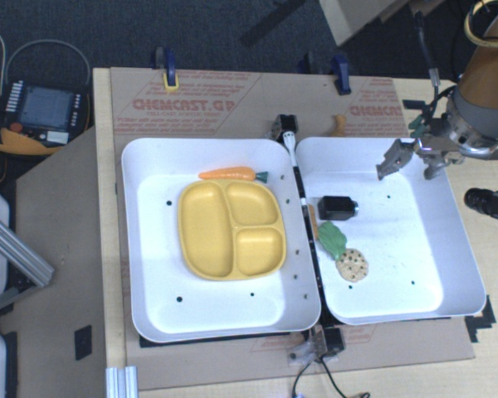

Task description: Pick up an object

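The hand point(408, 157) hangs over the far right part of the right bin point(436, 247), with nothing between its fingers; the two grey fingers appear spread apart, one toward the bin centre and one toward the arm. The candidate objects lie well apart from the hand, nearer the camera and to its left as viewed: a small black block point(336, 208) near the divider between the bins, a green leaf-shaped piece point(333, 240) just beyond it, and a speckled cookie point(352, 265) touching or nearly touching the leaf. The black block looks the best target, judged from its distinct edges and the open floor around most of its sides. To grasp it well, bring the hand across above it, align the fingers to straddle its short dimension, and descend straight down. The block sits close to the bin's left wall, so keep the finger on that side clear of the rim. The leaf and cookie lie together; a grasp on either risks dragging the other. Open floor is ample between the hand and the block, and nothing obstructs the crossing. The left bin point(149, 247), farther from the hand, carries a yellow divided plate point(231, 227) and a toy carrot point(228, 173) at the plate's far edge; both require a longer reach over the central rims.
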{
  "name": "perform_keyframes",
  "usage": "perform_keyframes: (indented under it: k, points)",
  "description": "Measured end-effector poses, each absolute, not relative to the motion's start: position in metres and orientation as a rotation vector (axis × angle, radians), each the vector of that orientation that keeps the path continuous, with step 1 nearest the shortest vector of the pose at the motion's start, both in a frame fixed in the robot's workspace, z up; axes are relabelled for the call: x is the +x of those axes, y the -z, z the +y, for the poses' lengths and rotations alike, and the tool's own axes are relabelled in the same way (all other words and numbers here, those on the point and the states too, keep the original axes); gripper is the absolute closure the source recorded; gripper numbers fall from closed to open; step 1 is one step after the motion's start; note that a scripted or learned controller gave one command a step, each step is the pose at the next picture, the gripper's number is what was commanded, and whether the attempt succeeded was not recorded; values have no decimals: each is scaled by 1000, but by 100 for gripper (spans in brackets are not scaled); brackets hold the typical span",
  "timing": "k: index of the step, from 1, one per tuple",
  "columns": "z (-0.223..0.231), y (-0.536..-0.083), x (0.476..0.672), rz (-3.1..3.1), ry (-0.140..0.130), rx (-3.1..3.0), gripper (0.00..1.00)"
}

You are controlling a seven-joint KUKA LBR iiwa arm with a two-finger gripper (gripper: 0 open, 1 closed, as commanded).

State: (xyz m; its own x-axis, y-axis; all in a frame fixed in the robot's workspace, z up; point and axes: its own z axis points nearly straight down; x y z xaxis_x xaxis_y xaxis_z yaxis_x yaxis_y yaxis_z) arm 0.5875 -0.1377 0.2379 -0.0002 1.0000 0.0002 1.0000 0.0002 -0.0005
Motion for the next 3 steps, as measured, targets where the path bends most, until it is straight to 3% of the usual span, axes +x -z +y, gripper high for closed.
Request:
perform_keyframes:
  k: [1,2,3]
  points:
    - [-135,-177,579,-2216,-7,-2217,0]
    - [-139,-117,584,-2217,-4,-2220,0]
    - [-143,-106,589,-2232,11,-2235,0]
